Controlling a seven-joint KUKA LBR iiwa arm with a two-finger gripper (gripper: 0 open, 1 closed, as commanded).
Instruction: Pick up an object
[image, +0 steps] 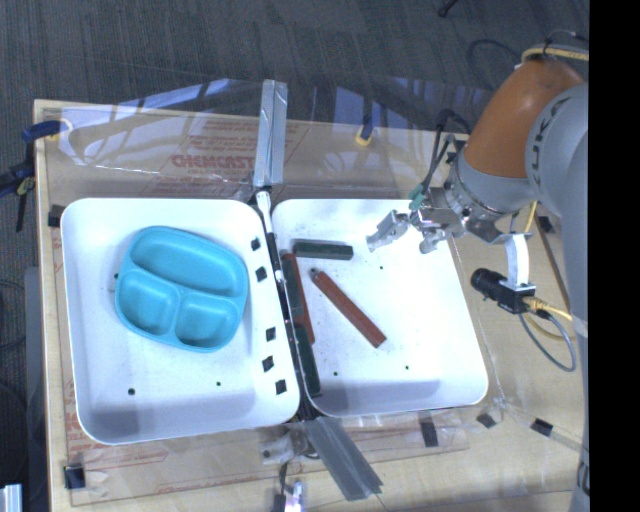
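In the right bin (440, 372) lie a brown flat stick (347, 308), set diagonally near the middle, and a short dark bar (322, 250) toward the back left. A thinner brown strip (299, 300) runs along that bin's left wall. My gripper (408, 236) hangs over the back of the right bin, to the right of the dark bar and above the stick's far end. Its two fingers are spread apart and open, with nothing between them. The arm comes in from the upper right.
The left bin (90, 400) holds a blue divided plate (183, 288). A ridge with black clips (272, 330) separates the two bins. A black cable plug (497, 287) hangs beside the right bin's right rim. White floor shows in the right bin's front half.
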